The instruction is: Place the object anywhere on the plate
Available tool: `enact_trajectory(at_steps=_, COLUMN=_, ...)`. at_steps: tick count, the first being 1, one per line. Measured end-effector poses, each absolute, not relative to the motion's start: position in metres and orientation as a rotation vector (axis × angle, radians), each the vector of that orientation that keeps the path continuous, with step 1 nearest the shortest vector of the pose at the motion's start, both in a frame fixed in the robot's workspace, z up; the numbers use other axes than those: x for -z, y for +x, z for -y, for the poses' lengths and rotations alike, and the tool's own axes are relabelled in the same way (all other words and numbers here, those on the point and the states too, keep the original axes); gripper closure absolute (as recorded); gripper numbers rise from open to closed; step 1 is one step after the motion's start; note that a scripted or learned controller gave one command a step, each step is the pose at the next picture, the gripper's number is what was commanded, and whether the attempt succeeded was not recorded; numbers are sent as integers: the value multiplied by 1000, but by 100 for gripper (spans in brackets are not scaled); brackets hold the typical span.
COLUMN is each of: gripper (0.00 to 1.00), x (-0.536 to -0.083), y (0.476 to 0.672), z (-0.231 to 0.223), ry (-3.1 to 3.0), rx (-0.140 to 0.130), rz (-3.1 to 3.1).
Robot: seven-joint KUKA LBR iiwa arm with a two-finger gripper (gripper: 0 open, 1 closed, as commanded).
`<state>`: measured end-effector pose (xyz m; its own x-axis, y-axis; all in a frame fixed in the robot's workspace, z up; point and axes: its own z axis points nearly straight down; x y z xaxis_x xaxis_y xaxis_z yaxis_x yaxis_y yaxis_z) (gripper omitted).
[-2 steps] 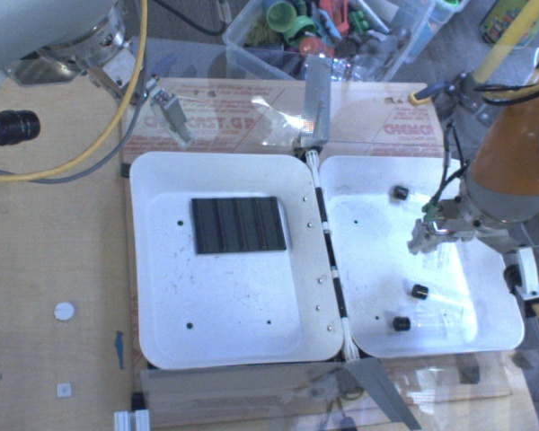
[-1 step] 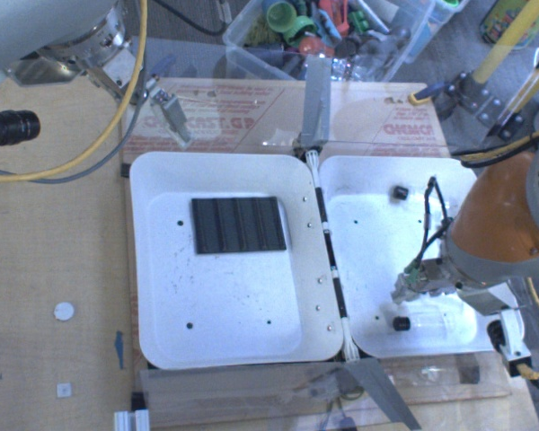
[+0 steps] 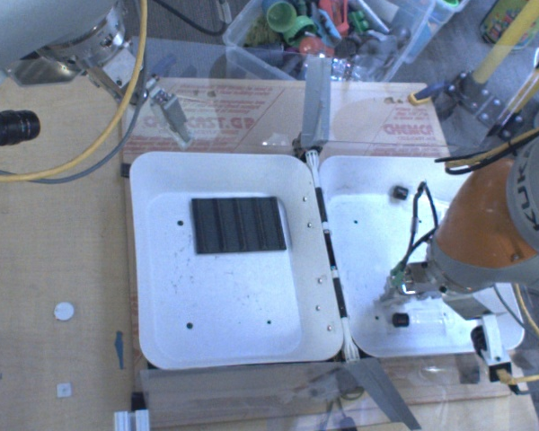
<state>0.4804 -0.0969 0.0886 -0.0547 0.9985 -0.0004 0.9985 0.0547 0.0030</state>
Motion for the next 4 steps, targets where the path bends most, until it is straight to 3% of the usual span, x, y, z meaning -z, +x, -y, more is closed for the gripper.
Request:
enact_trajectory(at_steps=3, gripper=100, x=-116, y=482, z=97, ry=2160, rx=-8, rz=-2270)
enact_trajectory(at_steps=4, gripper=100, x=-89, y=481, z=94, ry=1785, rx=-6, rz=-2582)
